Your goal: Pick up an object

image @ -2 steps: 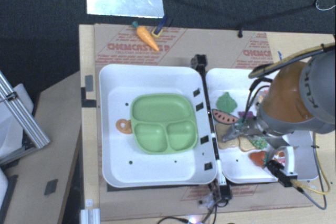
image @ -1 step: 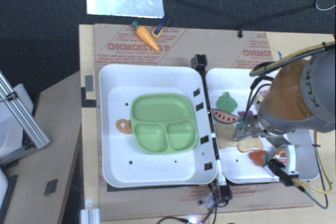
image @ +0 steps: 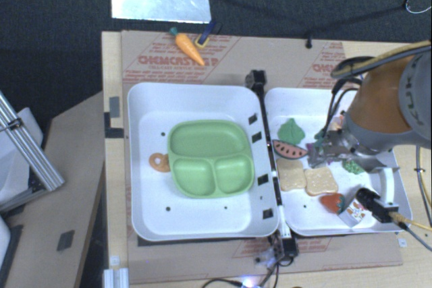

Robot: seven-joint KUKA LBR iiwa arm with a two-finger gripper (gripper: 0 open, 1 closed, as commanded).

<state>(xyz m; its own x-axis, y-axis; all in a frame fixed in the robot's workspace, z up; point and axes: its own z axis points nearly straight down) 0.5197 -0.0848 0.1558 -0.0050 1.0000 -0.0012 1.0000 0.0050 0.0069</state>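
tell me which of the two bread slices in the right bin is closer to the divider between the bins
The paler bread slice, lying right beside the divider. The toastier slice sits on its far side, farther from the divider, with a red piece just below it.

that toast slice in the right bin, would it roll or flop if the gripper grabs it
The toast slice lies flat and looks like a stiff toy, so it probably won't roll or flop. It seems thin and low, so fingers may slip over it. It touches another slice, which might shift too.
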